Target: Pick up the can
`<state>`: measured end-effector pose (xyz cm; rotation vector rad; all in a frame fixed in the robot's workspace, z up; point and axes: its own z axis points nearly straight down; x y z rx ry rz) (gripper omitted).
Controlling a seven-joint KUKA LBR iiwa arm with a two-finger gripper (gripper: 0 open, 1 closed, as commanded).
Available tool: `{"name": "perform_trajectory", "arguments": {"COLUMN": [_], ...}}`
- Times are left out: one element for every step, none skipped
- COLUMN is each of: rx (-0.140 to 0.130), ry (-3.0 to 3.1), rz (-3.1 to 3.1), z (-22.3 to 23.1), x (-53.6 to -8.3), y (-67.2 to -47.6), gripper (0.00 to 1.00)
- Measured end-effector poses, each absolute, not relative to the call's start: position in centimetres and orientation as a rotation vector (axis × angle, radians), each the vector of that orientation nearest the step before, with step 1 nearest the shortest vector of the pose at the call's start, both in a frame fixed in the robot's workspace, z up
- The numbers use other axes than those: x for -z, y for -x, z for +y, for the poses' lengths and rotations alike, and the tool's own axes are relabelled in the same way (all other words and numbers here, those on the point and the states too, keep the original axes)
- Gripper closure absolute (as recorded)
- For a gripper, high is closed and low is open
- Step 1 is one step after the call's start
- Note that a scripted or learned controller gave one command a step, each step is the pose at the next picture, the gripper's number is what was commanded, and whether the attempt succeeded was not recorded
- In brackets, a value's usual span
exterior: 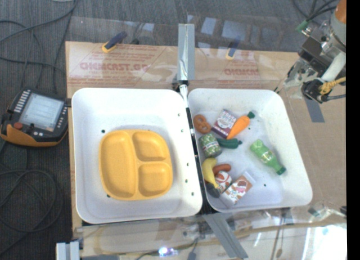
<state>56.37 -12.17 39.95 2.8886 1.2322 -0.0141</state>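
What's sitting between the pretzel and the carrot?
A small purple-and-white carton lies between the pretzel and the carrot, in the right bin. The camera view shows this.

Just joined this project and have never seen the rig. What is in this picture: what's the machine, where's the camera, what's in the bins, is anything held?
This is one picture from a fixed camera above the bench, looking down at a slant. The machine is a grey robot arm with an orange band, reaching in at the upper right. Its pincer hangs outside the bins, beyond the right bin's far right corner. It is well clear of every item, so it holds none of them.

The left bin holds a yellow divided tray. The right bin holds toy groceries: the can to be picked up, greenish, near the divider; also a pretzel, a carrot, a green bottle, a banana and a small carton.
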Motion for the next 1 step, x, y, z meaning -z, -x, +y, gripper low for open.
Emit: {"name": "perform_trajectory", "arguments": {"rx": [0.013], "ry": [-2.824], "rz": [1.389], "z": [-17.09], "x": [-22.44], "y": [-51.85], "gripper": [1.00]}}
